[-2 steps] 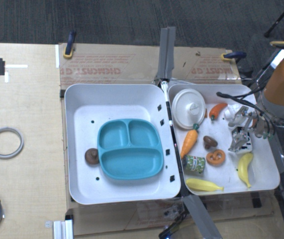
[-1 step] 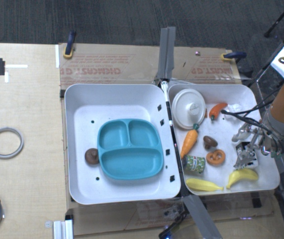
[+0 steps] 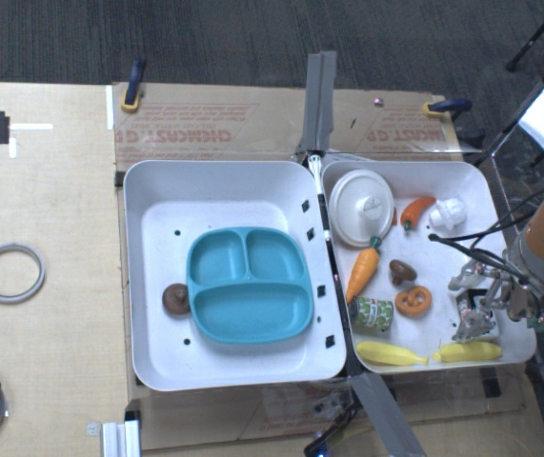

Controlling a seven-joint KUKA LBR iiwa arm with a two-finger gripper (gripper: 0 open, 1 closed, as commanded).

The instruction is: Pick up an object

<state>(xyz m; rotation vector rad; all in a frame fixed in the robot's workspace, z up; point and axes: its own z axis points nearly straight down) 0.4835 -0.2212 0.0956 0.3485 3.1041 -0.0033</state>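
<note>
Lying nearest, along the front wall of the right bin (image 3: 489, 184): two bananas, one (image 3: 392, 354) toward the divider, the other (image 3: 469, 351) directly under the gripper.
Hovering low over that bin's right end: gripper (image 3: 474, 317), metal fingers pointing down, nothing visibly between them; how far apart, cannot tell.
Sitting toward the divider from the gripper: green can (image 3: 373, 313), pretzel (image 3: 413, 300), brown mushroom (image 3: 402, 271), carrot (image 3: 363, 268) lying at a slant.
Resting farther back in the right bin: white lidded bowl (image 3: 362, 206), red pepper (image 3: 415, 210), white crumpled thing (image 3: 448, 214).
Sitting beyond the divider, in the left bin (image 3: 148, 255): blue divided plate (image 3: 250, 285), brown ball (image 3: 176, 299) touching its outer edge.
</note>
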